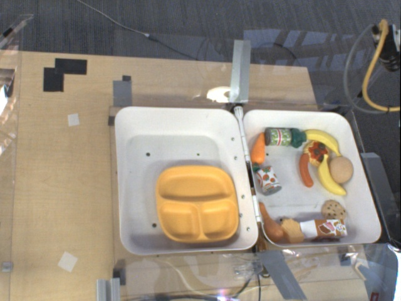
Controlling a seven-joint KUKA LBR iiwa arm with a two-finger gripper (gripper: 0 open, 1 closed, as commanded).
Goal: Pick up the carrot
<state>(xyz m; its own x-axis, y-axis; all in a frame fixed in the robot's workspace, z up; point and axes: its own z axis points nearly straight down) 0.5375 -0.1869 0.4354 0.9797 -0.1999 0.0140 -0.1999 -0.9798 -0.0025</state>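
Gripper state cannot be told from this view, and nothing is seen held. A yellow cable (368,74) is looped at the upper right, beyond the bins.

The carrot (257,149) is judged to be the short, bright orange piece in the right bin (289,196). It lies against that bin's left wall, near the far corner. A green bottle (286,137) lies just beside it on the right, and a small can (268,179) sits close below it. A red sausage (306,170), a banana (330,162) and an egg (341,168) are spread further to the right. A duller orange-brown piece (270,226) lies along the same wall near the front corner, and it could be mistaken for the target. A yellow divided plate (197,202) is set in the left bin (125,168).

The task is judged to be at its very start: the carrot is untouched and the approach is not yet made. A reach across the right bin to its left wall is called for next, with the gripper brought down over the carrot. Little room is left by the wall on one side and the bottle on the other, so the grip is best taken across the carrot's narrow width, clear of both.
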